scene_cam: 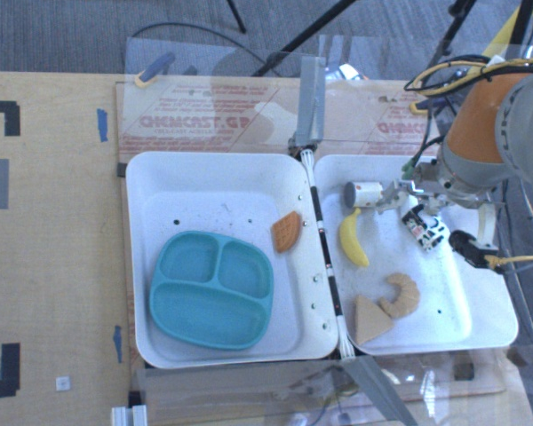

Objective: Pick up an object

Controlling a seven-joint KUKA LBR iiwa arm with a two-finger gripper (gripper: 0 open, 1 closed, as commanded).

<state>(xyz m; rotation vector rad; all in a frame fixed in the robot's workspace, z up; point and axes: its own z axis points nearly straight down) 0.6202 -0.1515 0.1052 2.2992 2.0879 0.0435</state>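
**A:** Where is the arm?

**B:** It reaches in from the right, and its gripper (pixel 415 204) hangs over the upper part of the right bin (pixel 493 322). I cannot tell how the hand is set; the view is too cluttered there to read it, and I see nothing clearly gripped.

**A:** What lies near it?

**B:** A small white cylinder with a dark end (pixel 364 193) lies on its side just left of the gripper. A black and white patterned object (pixel 428 230) sits right beside or under the gripper; whether they touch I cannot tell.

**A:** And the rest of that bin?

**B:** A banana (pixel 353 240) lies lengthwise near the left wall, below the cylinder. Toward the front, a curved tan piece (pixel 402 294) rests against a tan wedge (pixel 369 319).

**A:** The left bin (pixel 160 180)?

**B:** A teal divided plate (pixel 213 289) lies flat there, with three compartments. An orange-brown piece (pixel 287 232) sits near the right wall, just beyond the plate's upper right edge.
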